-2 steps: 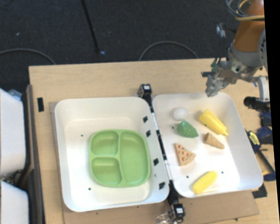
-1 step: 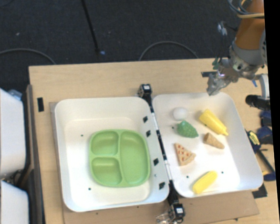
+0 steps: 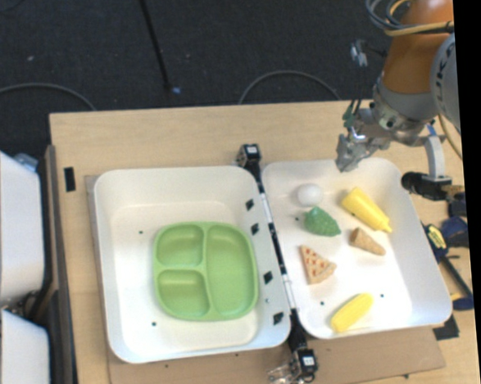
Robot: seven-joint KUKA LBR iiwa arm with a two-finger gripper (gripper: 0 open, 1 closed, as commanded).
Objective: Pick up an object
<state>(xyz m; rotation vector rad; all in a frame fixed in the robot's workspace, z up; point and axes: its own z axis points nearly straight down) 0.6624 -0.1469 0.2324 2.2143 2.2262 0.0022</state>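
Observation:
The right bin (image 3: 420,298) holds several toy foods: a white egg (image 3: 309,194), a green leafy piece (image 3: 322,221), a yellow wedge (image 3: 366,209), a tan bread-like piece (image 3: 366,241), a pizza slice (image 3: 315,265) and a yellow corn cob (image 3: 351,312). My gripper (image 3: 349,153) hangs over the back rim of the right bin, behind the egg and the yellow wedge, with nothing seen in it. The grey and orange arm rises behind it to the upper right.
A green divided plate (image 3: 205,270) lies in the left bin (image 3: 116,237). A hinge bar with black clips (image 3: 266,234) separates the bins. White boxes stand at the far left; cables and tools lie at the right edge of the bench.

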